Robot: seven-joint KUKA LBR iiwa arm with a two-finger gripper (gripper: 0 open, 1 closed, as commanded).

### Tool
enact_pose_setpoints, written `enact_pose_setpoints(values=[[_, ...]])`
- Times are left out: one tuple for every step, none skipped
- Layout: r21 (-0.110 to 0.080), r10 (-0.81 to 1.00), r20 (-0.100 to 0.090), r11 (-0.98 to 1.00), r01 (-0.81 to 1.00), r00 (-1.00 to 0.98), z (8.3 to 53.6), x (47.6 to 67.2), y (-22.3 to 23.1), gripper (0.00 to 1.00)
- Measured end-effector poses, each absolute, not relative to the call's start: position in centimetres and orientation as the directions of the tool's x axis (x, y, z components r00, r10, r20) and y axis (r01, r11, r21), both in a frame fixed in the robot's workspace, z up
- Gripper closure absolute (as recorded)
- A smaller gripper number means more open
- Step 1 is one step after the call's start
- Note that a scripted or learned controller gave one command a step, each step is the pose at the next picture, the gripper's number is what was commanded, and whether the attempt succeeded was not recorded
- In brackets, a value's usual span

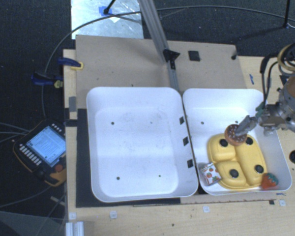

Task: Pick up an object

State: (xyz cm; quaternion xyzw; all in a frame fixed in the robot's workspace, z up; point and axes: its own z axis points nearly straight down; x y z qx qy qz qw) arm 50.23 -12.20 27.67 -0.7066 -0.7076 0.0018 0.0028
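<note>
My jaws (240, 128) hang over the right bin (206, 102), tip just at the brown ring-shaped piece (232, 134) resting on the upper edge of the yellow moulded toy (238, 161). The ring sits on a rounded hump, so I judge a push from one side could roll it off toward the bin's wall, or I might catch the yellow toy instead. How wide my jaws stand, or whether they grip anything, I cannot tell from here.
</note>
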Motion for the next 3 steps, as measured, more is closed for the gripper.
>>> enact_pose_setpoints(values=[[0.001,1.000,0.000,0.004,1.000,-0.004,28.1,50.4,-12.2,0.00],[-0.003,1.000,0.000,0.002,1.000,-0.002,22.3,51.3,-12.3,0.00],[-0.003,1.000,0.001,0.001,1.000,-0.001,16.1,51.3,-12.9,0.00]])
